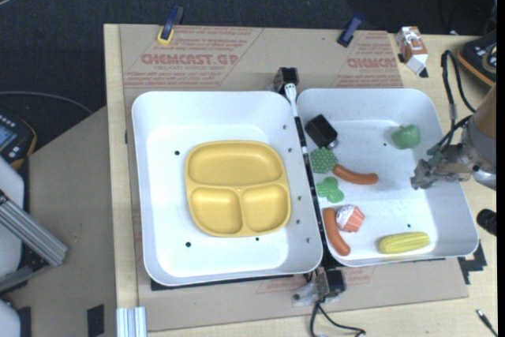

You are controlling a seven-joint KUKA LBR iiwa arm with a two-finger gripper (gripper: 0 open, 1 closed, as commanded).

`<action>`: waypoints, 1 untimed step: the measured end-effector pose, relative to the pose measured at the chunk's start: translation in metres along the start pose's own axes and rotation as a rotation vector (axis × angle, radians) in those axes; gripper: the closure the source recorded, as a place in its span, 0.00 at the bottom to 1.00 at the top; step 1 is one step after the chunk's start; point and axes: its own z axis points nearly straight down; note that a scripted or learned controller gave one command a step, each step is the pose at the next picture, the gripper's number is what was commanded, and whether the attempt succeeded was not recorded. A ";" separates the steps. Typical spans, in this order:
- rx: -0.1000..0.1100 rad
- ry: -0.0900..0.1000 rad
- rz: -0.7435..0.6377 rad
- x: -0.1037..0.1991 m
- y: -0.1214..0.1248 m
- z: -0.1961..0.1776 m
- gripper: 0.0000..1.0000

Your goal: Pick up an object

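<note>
The right bin [371,95] holds several small toys. A black block [321,130] lies near its left wall, with two green leafy pieces [323,161] [329,189] below it. An orange sausage [356,176] lies mid-bin. A red sausage [334,233] and a red-and-white wrapped piece [349,218] sit at the front left. A yellow corn cob [404,242] lies at the front right, and a green round toy [406,137] at the back right. My gripper [424,174] hangs low over the bin's right side, between the green toy and the corn, with bare bin floor under it.
The left bin [158,170] carries a yellow divided plate [237,187]. Clamps [168,26] [349,31] hold the cardboard at the back. A small box [411,47] sits at the back right, and cables [450,91] run beside the arm.
</note>
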 end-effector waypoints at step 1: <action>0.000 0.000 0.001 -0.002 -0.001 -0.044 1.00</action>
